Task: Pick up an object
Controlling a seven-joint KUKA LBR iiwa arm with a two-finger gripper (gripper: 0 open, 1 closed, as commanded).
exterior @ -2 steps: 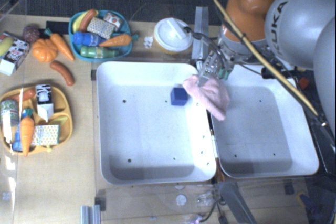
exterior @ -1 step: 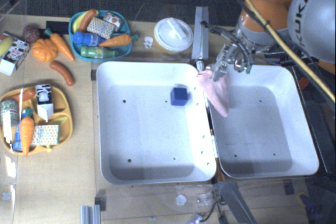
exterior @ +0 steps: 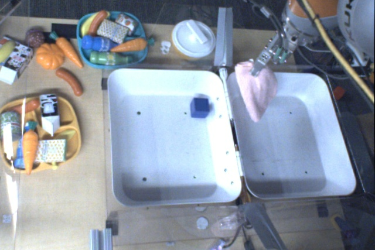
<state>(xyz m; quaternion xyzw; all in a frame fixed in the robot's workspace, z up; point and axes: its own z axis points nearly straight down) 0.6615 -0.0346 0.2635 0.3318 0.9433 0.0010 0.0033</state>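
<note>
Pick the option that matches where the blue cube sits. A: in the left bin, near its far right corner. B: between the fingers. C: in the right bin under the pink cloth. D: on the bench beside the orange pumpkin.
A: the blue cube rests on the left bin's floor, toward its far right part.

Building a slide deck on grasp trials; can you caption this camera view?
Gripper lifts a pink cloth above the right bin; a blue cube sits in the left bin.

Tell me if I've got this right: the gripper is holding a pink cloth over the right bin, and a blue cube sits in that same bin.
Not quite. The camera view shows the blue cube in the left bin, not the right bin. The gripper does hold the pink cloth over the right one.
</note>
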